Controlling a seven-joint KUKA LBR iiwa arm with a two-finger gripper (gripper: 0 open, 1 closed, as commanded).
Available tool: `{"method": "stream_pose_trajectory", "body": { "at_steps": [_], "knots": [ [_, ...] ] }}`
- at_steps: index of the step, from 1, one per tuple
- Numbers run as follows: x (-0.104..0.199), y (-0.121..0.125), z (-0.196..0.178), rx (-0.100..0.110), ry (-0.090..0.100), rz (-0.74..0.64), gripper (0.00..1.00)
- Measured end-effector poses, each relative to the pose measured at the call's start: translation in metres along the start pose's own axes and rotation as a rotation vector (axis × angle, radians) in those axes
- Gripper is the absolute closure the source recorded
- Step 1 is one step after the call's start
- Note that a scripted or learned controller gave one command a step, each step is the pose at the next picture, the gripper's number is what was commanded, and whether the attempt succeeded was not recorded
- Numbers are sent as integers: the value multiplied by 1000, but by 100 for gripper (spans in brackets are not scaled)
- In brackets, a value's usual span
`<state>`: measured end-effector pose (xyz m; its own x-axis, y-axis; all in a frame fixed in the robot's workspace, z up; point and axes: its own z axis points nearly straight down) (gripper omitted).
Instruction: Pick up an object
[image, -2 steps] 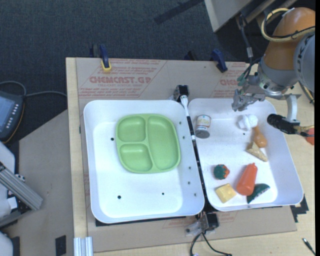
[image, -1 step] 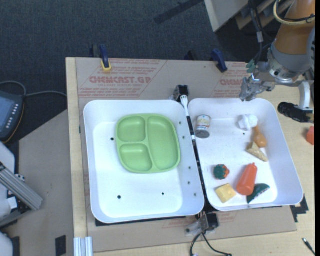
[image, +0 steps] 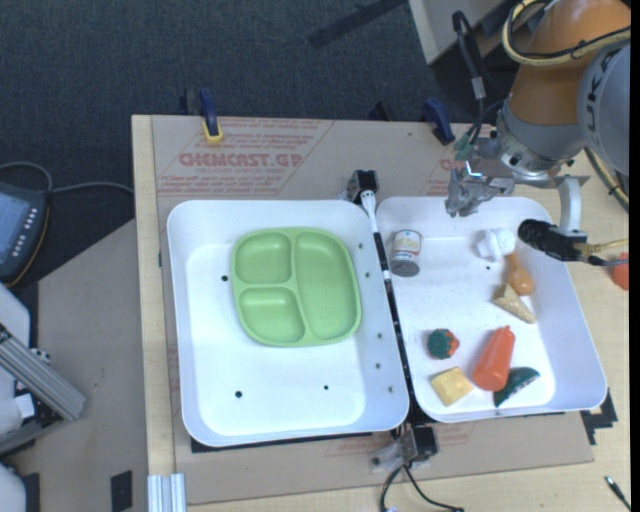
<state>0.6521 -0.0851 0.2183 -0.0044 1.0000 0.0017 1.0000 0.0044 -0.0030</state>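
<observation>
My gripper (image: 462, 205) hangs over the far edge of the right bin (image: 560, 390), fingers pointing down, with nothing seen between them. Below it in that bin lie a small tin can (image: 405, 252) on its side, a crumpled white piece (image: 492, 243), an orange piece (image: 518, 274), a tan wedge (image: 514, 306), a green and red ball (image: 443, 344), a yellow block (image: 451, 385) and an orange carrot with a green top (image: 496, 360).
The left bin (image: 200, 380) holds a green divided plate (image: 296, 286). A ridge with black clips (image: 363, 186) separates the two bins. Blue clamps (image: 209, 107) pin the cardboard at the back. A black device (image: 20, 220) sits off the bench at left.
</observation>
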Motion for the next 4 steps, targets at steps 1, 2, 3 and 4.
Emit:
{"method": "stream_pose_trajectory", "body": {
  "at_steps": [1, 2, 3, 4],
  "knots": [
    [59, -1, -11, -3, 1, -2, 100],
    [108, -13, 2, 0, -1, 1, 100],
    [119, -18, -15, -5, -1, 2, 100],
    [129, -20, -15, -4, -1, 2, 100]
  ]
}}
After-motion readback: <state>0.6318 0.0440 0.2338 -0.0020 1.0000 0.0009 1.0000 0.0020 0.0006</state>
